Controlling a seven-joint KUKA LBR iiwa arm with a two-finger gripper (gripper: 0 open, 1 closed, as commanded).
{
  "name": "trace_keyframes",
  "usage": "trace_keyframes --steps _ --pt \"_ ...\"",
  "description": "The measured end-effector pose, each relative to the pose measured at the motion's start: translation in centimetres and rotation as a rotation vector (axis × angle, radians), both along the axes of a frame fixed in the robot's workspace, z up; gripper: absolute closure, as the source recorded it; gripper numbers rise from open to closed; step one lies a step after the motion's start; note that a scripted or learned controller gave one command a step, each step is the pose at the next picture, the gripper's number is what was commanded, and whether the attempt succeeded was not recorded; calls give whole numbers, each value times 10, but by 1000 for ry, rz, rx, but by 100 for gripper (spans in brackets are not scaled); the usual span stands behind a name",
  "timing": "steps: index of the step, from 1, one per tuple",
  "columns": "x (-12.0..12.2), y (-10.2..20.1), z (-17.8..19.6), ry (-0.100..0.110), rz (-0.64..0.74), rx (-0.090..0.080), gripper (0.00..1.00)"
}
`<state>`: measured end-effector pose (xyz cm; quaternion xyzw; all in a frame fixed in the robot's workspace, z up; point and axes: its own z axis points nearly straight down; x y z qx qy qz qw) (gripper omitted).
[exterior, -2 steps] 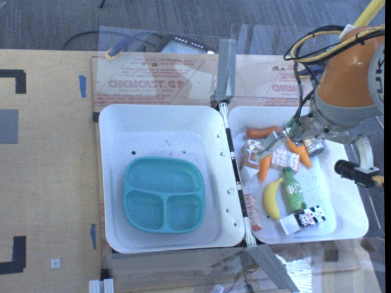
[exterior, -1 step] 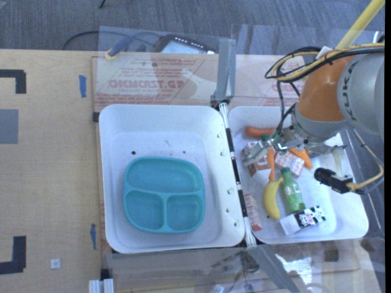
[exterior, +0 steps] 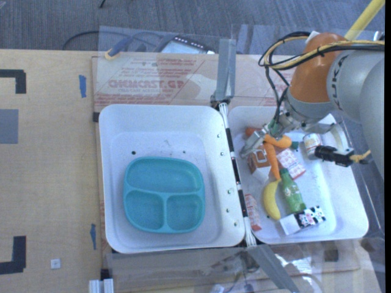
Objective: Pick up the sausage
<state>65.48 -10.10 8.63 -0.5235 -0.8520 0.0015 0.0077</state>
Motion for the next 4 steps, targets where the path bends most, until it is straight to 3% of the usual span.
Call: trace_keyframes --steps 1,2,3,4 --pt "4 2 14 -13 4 2 100" --pt "5 2 22 -14 4 2 100" --pt "13 2 8 -8 163 -1 100" --pt "13 3 17 -8 163 -1 100"
